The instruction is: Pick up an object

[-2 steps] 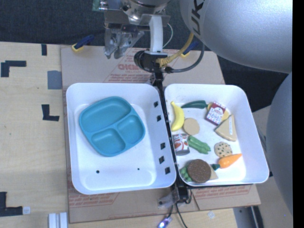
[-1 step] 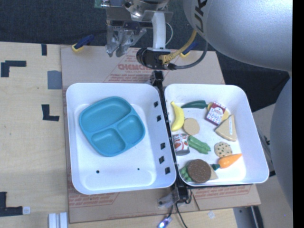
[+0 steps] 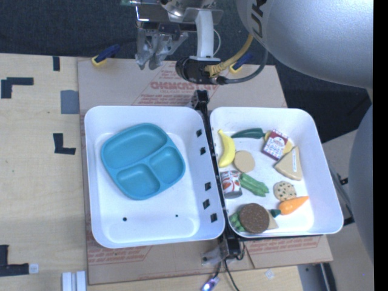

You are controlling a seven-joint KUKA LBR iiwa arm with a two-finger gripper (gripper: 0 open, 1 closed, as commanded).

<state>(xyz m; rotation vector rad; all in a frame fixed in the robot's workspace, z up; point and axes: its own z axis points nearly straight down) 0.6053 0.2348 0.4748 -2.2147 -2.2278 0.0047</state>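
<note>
Toy food (image 3: 260,174) lying untouched in the right-hand white bin (image 3: 315,162), well below and to the right of the gripper (image 3: 154,53): banana (image 3: 226,148), green pepper (image 3: 247,133), small red carton (image 3: 274,144), cheese wedge (image 3: 291,163), round cracker (image 3: 244,161), tin can (image 3: 231,183), pea pod (image 3: 254,185), cookie (image 3: 284,190), carrot (image 3: 293,205) and burger (image 3: 253,218). Nothing lifted so far; no target approached, the whole pick apparently left to do, from descent to grasp to raise. Blue divided plate (image 3: 143,160) resting in the left bin (image 3: 97,180), directly beneath the gripper's line but far lower in the frame. Gripper hanging high above the cardboard sheet (image 3: 170,90) beyond the bins' far edge, clear of the desk (image 3: 36,162), touching nothing and carrying nothing. Metal fingers bunched in a dim cluster; spread or pressed together, impossible to tell from this angle.
</note>
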